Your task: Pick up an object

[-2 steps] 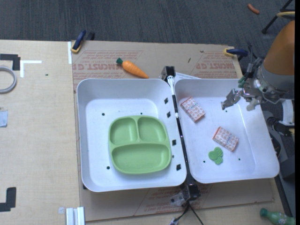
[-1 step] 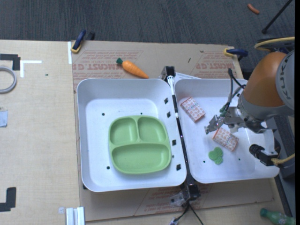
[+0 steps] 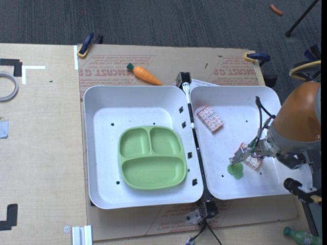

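In the camera view my gripper (image 3: pixel 244 155) is low in the right bin (image 3: pixel 225 188), near its front right part. Its tip sits right beside a small white and orange item (image 3: pixel 252 162) and just above a green leafy toy (image 3: pixel 236 171) that lies on the bin floor. Whether it is touching either one I cannot tell. A pink patterned box (image 3: pixel 210 119) lies apart from the gripper, toward the back of the same bin. The arm's orange band (image 3: pixel 305 111) rises at the right.
The left bin (image 3: pixel 97 137) holds a green divided plate (image 3: pixel 152 157). A toy carrot (image 3: pixel 144 74) lies on the cardboard behind the bins. Clamps sit at the cardboard's back corners, and a cable and bracket stand between the bins at the front.
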`<state>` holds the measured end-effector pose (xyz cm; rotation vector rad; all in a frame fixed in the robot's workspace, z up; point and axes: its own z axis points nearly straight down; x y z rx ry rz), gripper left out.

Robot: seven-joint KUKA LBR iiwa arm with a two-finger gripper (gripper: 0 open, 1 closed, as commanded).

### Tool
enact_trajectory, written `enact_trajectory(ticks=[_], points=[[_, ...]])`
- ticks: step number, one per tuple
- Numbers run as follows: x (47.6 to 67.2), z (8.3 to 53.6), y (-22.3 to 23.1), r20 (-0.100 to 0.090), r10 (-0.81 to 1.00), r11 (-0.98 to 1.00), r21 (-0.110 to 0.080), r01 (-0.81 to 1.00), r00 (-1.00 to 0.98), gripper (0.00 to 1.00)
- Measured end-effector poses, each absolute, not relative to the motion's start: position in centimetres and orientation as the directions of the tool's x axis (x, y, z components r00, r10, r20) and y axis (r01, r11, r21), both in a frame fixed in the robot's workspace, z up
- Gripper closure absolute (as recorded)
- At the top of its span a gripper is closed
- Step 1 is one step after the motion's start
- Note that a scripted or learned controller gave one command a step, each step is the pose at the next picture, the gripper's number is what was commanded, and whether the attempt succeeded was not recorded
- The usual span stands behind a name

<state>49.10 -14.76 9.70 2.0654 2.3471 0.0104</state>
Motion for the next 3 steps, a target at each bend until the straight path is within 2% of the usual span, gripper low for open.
enact_trajectory(ticks=[1, 2, 3], points=[[49.3, 10.8, -15.0, -0.012, 0.992, 0.123, 0.020, 0.992, -0.123, 1.00], [48.4, 26.1, -7.7, -0.001, 0.991, 0.137, 0.002, 0.991, -0.137, 1.00], [48.4, 26.1, -7.7, -0.001, 0.991, 0.137, 0.002, 0.991, -0.137, 0.00]])
